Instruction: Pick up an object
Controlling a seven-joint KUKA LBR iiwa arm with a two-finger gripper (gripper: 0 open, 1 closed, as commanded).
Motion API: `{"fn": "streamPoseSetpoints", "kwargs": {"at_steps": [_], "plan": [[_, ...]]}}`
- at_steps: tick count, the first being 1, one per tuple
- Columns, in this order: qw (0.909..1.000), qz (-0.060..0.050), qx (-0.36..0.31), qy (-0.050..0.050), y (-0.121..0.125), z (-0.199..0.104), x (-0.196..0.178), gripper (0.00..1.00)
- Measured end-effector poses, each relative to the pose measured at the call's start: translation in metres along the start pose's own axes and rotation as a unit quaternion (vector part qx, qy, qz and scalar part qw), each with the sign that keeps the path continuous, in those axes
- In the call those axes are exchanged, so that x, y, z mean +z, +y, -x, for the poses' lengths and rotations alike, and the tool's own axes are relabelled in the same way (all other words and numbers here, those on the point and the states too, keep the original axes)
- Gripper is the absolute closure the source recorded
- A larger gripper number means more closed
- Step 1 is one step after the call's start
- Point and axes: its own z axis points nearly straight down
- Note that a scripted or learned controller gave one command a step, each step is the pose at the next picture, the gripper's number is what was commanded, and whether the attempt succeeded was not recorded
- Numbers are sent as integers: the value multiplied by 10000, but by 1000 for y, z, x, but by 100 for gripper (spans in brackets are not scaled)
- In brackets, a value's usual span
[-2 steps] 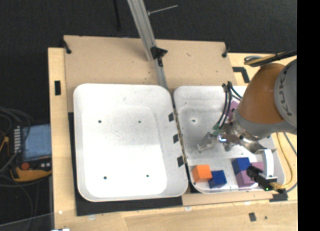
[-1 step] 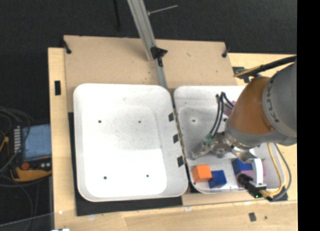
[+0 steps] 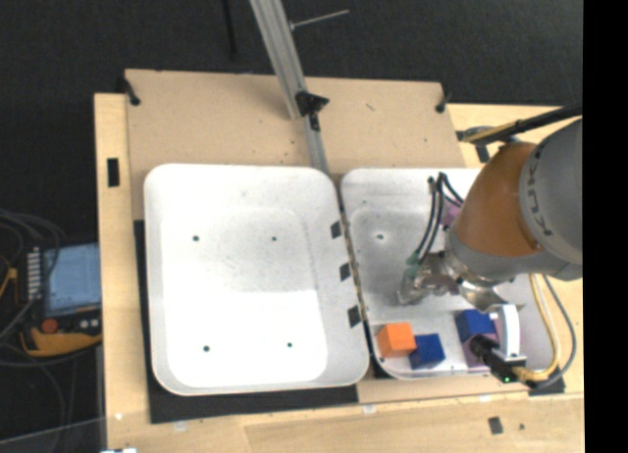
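Camera view looks down on two white bins side by side on the surface (image 3: 245, 123). The left bin (image 3: 245, 275) has nothing visible in it except a few small dark dots on its floor. The right bin (image 3: 388, 216) holds the objects, all near its front edge: one orange block (image 3: 396, 338), one blue block (image 3: 428, 351) touching it on its right side, and a second blue object (image 3: 475, 325) a little further right, partly under the arm (image 3: 520, 211).

The hand (image 3: 420, 284) is low inside the right bin, above the bare floor, just behind the orange block and apart from it. Nothing is seen between its fingers. Whether the fingers are apart or together I cannot tell, because the wrist and the cables hide them.

I judge that the step in hand is the approach to an object, with no grasp made yet. To do it well, the hand should move toward the front of the bin and come down straight over one block. The orange block is the nearest, but the blue one touches it, so the fingers should close across its free sides, not into the contact line. The bin wall is near, which leaves little room.
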Motion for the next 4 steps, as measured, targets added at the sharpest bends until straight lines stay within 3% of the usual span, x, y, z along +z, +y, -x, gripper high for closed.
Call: {"fn": "streamPoseSetpoints", "kwargs": {"at_steps": [2, 4], "plan": [[10000, 13, -69, -12, 12, 2, -99, 100], [10000, -15, -81, -4, 72, -79, -107, 100]]}}
